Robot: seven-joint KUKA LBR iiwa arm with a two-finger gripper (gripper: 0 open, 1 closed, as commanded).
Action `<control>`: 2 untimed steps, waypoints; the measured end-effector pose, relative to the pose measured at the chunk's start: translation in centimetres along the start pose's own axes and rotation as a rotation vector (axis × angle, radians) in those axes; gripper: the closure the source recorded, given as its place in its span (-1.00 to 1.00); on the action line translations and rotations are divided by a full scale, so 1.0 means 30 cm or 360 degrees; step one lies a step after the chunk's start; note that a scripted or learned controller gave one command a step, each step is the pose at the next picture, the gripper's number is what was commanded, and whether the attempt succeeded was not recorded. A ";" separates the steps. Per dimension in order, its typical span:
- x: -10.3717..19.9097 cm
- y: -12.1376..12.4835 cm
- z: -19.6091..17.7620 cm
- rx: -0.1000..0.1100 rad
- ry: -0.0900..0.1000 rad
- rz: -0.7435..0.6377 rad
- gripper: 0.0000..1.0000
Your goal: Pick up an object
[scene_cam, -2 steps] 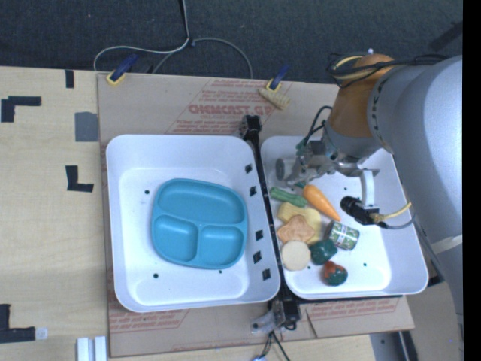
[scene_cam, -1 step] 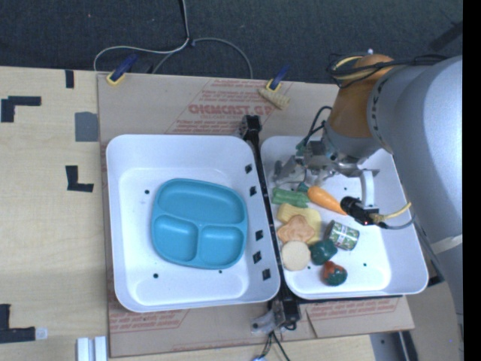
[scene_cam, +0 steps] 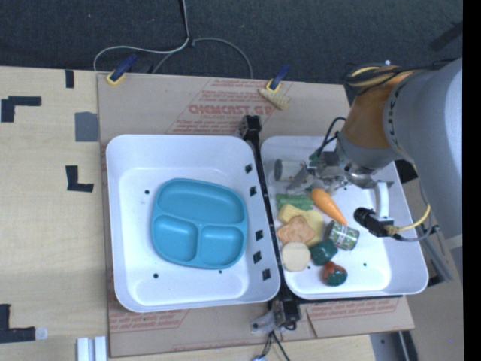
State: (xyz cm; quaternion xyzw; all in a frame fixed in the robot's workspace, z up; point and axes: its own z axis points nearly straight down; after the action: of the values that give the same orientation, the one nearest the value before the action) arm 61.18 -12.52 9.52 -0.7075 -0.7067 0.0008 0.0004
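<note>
Bench, two white bins; jaws [scene_cam: 301, 175] above right bin [scene_cam: 406, 277] toys, state unclear.

Two white bins [scene_cam: 120, 201] are sitting side by side. One blue plate [scene_cam: 199, 224] is lying in one. One orange carrot [scene_cam: 328, 204] and one small can [scene_cam: 344, 237] are lying in the other.

Blue divided plate [scene_cam: 199, 222] in left white bin [scene_cam: 128, 164]

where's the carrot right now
The carrot lies in the right bin, near its upper middle, just below the hand and beside the green piece.
</note>
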 end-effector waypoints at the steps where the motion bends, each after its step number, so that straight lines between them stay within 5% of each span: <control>1: 0.006 0.006 -0.036 -0.0006 0.0003 -0.0002 1.00; 2: 0.006 0.006 -0.035 -0.0005 0.0003 -0.0002 -1.00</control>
State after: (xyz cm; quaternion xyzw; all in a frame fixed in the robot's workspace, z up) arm 61.35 -12.32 10.56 -0.7070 -0.7072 -0.0010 0.0000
